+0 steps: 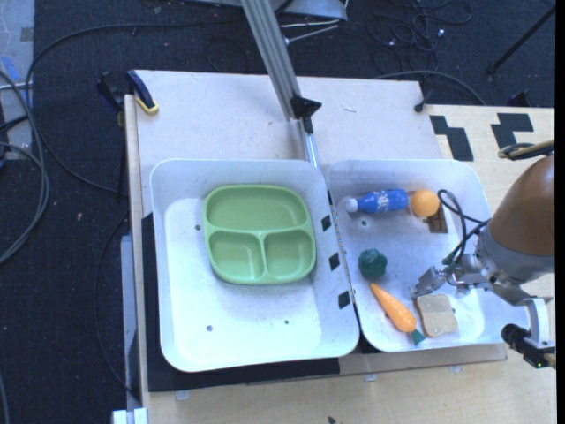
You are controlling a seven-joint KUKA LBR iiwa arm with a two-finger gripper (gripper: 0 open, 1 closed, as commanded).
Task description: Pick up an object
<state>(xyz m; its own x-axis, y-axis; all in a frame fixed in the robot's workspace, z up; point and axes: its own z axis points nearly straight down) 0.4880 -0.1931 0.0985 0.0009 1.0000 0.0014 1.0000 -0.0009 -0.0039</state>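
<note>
Grey and orange, the arm (pixel 521 228) came in over the right bin (pixel 468 179), its gripper (pixel 439 283) low above the bin floor. Whether the gripper was open or closed could not be told, since it was small and partly blurred.

Just below the gripper, nearly touching it, lay a slice of toy bread (pixel 437 314), tan with a darker crust. To the gripper's left and slightly lower lay a toy carrot (pixel 395 307), orange with a green tip. Further left and a little higher sat a dark green round toy (pixel 372 262). Well above the gripper lay a bottle (pixel 378 202) on its side (its blue label carried markings too small to read), with an orange ball (pixel 425 202) at its right end and a small brown block (pixel 437 223) just under the ball.

Far to the gripper's left, in the left bin (pixel 177 325), rested a pale green divided plate (pixel 261 234) with three compartments.
</note>
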